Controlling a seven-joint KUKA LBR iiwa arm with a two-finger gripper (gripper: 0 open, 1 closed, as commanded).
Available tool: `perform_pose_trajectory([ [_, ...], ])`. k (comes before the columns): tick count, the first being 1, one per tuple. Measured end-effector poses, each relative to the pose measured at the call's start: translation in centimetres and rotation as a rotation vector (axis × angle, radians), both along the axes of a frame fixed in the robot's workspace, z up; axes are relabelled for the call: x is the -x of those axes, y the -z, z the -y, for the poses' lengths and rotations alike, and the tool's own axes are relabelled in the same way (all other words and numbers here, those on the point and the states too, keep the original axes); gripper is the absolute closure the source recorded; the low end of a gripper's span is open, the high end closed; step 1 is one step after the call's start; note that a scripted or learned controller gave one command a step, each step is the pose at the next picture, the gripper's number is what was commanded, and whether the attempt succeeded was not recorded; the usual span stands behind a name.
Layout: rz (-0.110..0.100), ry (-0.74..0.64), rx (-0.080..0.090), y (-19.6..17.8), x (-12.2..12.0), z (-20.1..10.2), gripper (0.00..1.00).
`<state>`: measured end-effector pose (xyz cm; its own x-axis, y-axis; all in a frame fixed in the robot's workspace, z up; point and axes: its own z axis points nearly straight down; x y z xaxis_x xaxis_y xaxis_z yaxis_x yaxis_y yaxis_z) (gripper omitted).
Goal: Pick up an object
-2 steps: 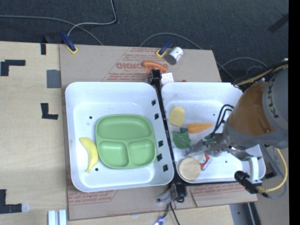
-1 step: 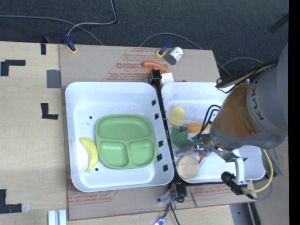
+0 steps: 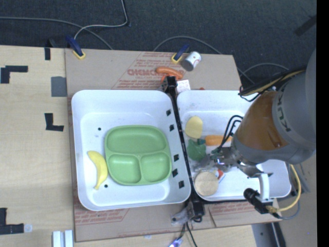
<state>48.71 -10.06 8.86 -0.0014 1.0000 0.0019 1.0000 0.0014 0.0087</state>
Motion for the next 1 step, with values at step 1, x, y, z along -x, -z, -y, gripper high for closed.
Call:
perform_pose_trajectory([
  [1, 0.007, 0.002, 0.005, -1.2, -0.19, 0.24, 1.0],
])
